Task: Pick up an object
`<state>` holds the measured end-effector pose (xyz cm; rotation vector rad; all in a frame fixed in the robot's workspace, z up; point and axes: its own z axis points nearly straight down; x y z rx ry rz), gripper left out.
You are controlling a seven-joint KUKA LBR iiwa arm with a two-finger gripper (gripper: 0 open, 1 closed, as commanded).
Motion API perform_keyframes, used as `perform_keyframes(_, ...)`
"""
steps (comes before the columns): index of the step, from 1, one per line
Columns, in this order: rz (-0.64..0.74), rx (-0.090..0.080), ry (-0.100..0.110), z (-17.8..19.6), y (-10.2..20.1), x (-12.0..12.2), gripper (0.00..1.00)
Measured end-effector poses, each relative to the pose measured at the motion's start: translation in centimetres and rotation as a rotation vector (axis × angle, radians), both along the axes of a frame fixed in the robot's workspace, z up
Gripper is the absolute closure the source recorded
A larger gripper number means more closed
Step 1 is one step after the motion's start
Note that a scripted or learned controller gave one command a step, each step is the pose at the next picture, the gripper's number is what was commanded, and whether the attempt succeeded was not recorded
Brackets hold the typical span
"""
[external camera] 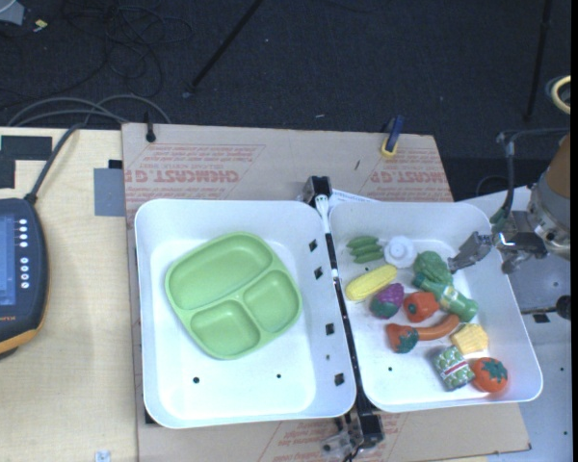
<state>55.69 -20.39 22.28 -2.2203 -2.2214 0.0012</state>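
Beneath both bins you see brown cardboard (270,166) printed "CHEMCAST G.P.", reading upside down. The grey two-finger gripper (470,250) hangs over the right white bin (520,345), fingers apart, gripping nothing, beside the green plastic broccoli (431,269).

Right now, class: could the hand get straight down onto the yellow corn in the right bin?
Probably yes. The corn lies exposed on top; the hand hovers near the broccoli, though neighbouring toys crowd it.
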Motion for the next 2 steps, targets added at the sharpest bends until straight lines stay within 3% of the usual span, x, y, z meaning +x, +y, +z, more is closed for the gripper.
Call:
perform_keyframes(1, 0.0, 0.001, 0.001, 1.0, -0.1, 0.0, 1.0)
perform_keyframes(2, 0.001, 0.001, 0.0, 10.4, 4.0, -6.2, 1.0)
